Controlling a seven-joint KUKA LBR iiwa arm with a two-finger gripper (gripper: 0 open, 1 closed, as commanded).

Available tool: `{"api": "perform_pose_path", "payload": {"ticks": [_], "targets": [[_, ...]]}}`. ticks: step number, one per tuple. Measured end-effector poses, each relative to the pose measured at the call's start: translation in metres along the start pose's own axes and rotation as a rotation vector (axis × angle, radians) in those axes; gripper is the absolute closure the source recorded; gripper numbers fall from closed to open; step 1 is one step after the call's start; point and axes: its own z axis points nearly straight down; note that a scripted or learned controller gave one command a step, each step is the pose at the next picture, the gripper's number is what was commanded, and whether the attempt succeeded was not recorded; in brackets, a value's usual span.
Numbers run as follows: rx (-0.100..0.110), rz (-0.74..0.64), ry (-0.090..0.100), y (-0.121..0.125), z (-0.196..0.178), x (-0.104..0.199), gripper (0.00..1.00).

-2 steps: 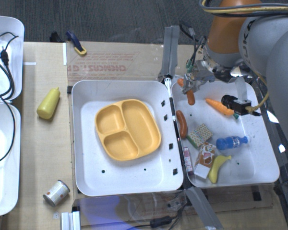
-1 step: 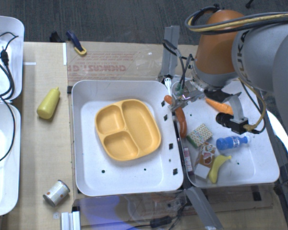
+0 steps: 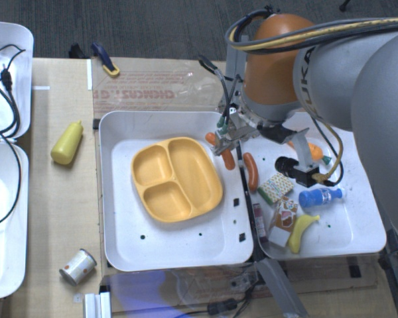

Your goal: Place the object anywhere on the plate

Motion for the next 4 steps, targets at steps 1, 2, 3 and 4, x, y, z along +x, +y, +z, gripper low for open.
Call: {"api": "perform_pose_path", "payload": {"ticks": [1,2,3,4], "targets": [[0.0,0.001,0.0,0.0,0.0,-0.001,0.0],[0.004,0.049,0.0,-0.003,0.033,0.119,0.0],[0.005,0.055,-0.001,-0.003,0.025,0.117,1.0],[0.001,-0.083,-0.001,-0.054,-0.052,0.053,1.0]]}}
